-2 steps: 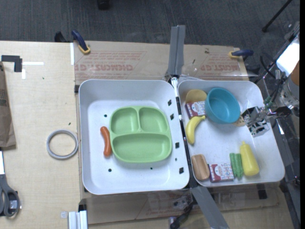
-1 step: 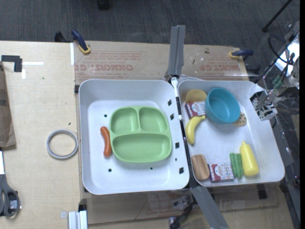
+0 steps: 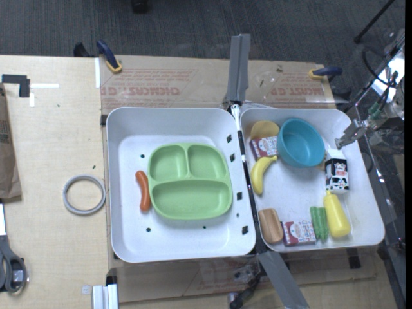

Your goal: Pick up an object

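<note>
The arm is waiting at the right edge of the right bin (image 3: 370, 192), so this looks like the start of the pick: nothing is being lifted yet, and no object is sitting between any fingers. The gripper (image 3: 351, 136) is hovering near the bin's far right corner, just beside the blue bowl (image 3: 302, 143); whether it is released or clenched I cannot tell.

Candidates are all lying in the right bin: the bowl at the far edge, a banana (image 3: 260, 172) along the left wall, a cow carton (image 3: 337, 174) by the right wall, and a yellow bottle (image 3: 336, 216) toward the near right corner. The left bin (image 3: 122, 172) is carrying a green tray (image 3: 190, 182) and a carrot (image 3: 143, 190).

Next, I judge, the arm is needing to settle over one item, the carton being closest, and descend squarely.
</note>
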### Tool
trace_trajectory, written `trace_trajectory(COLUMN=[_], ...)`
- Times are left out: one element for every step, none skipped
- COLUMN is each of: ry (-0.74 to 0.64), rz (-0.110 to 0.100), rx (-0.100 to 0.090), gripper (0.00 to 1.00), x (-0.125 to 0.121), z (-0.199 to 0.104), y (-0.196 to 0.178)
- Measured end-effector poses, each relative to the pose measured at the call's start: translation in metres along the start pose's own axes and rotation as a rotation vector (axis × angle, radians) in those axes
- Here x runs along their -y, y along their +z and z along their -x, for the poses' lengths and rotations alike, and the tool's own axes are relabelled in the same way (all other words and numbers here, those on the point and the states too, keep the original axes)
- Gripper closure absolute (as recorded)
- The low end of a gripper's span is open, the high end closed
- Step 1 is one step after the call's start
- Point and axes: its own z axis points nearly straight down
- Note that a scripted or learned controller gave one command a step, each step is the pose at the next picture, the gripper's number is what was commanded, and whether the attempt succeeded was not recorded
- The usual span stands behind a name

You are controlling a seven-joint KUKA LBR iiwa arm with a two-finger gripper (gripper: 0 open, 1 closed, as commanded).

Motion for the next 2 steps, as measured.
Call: trace_trajectory(ry=[-0.051, -0.050], rz=[0.003, 0.002], rx=[-0.006, -0.002], gripper=[0.00, 1.00], x=[0.0169, 0.0175], z=[0.0051, 0.0067], y=[0.1484, 0.1402])
